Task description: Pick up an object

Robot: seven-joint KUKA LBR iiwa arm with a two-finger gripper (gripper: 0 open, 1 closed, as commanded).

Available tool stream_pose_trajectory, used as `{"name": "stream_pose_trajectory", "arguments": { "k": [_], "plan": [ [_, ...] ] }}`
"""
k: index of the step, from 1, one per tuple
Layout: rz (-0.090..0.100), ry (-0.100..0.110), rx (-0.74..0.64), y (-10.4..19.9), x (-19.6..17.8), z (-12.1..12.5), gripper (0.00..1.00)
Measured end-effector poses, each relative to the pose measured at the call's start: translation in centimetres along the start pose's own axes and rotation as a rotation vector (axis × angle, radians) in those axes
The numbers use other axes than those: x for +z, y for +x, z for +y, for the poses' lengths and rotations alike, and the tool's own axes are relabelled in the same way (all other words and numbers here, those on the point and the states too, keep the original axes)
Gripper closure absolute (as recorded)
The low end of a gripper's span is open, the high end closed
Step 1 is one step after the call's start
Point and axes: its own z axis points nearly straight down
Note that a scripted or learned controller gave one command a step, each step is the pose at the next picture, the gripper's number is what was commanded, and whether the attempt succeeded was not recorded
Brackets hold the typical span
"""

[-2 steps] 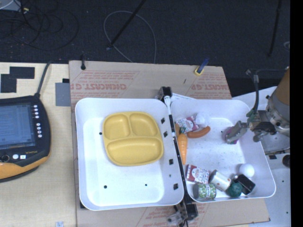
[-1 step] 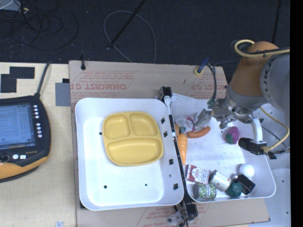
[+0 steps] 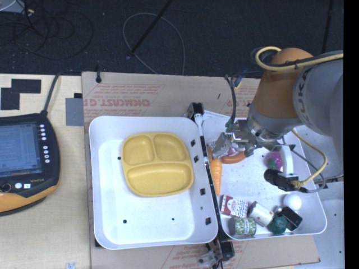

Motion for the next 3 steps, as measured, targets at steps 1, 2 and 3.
{"name": "stream_pose_trajectory", "arguments": {
  "k": [1, 2, 3],
  "plan": [
    [-0.001, 0.001, 0.004, -10.2, 5.2, 0.2, 0.00],
    [-0.001, -0.003, -0.001, -13.9, 4.5, 5.1, 0.00],
    [-0.001, -0.002, 0.001, -16.7, 1.2, 0.8, 0.00]
  ]
}}
